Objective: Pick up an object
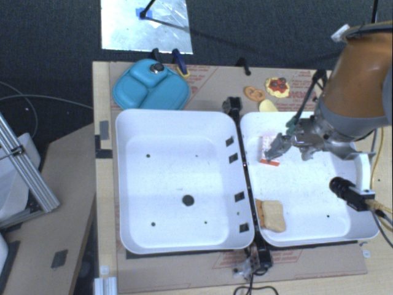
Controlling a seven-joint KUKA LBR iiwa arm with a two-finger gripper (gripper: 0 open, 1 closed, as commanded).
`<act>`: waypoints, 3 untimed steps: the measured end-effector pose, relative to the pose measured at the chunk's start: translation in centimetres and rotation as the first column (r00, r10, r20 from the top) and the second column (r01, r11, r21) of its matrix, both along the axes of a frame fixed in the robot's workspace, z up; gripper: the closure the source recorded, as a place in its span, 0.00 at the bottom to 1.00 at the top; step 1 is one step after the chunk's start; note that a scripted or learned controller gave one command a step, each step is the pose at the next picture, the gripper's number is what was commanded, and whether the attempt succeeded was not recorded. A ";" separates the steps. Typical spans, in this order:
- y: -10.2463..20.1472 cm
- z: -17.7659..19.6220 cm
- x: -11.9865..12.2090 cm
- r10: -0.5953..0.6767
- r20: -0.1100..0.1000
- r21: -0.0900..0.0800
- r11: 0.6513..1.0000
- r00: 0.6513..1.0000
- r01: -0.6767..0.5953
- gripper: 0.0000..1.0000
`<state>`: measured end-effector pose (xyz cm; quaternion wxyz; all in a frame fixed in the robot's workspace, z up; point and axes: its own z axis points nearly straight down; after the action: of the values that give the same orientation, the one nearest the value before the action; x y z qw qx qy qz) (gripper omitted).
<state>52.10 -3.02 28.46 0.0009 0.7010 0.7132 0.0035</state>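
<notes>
In the right bin (356, 226), a small white packet with red print (268, 150) lies near the left wall. A tan bread-like slice (272, 216) rests at the bin's front left corner. My gripper (292, 149) hangs low over the right bin's back half, just right of the packet. Its fingers are spread apart, and the left fingertip (278, 146) is at the packet's right edge. Nothing sits between the fingers. A small dark round piece (188, 200) lies in the middle of the left bin (132, 165).
Behind the left bin sits a blue lidded container (151, 86). Small toy foods lie behind the right bin: a pizza-like disc (277, 86), a brown cookie (253, 93) and a yellow piece (268, 106). A foil sheet (145, 16) lies farther back.
</notes>
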 end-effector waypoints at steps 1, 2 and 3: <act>8.6 1.9 1.4 -0.004 -0.001 -0.001 1.000 1.000 0.004 0.00; 17.1 -6.1 1.6 -0.007 -0.009 -0.002 1.000 1.000 0.007 0.00; 14.3 -17.4 -0.2 -0.019 -0.015 -0.006 1.000 1.000 0.019 0.00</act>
<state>51.86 11.30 11.03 -0.0026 0.7077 0.7065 -0.0039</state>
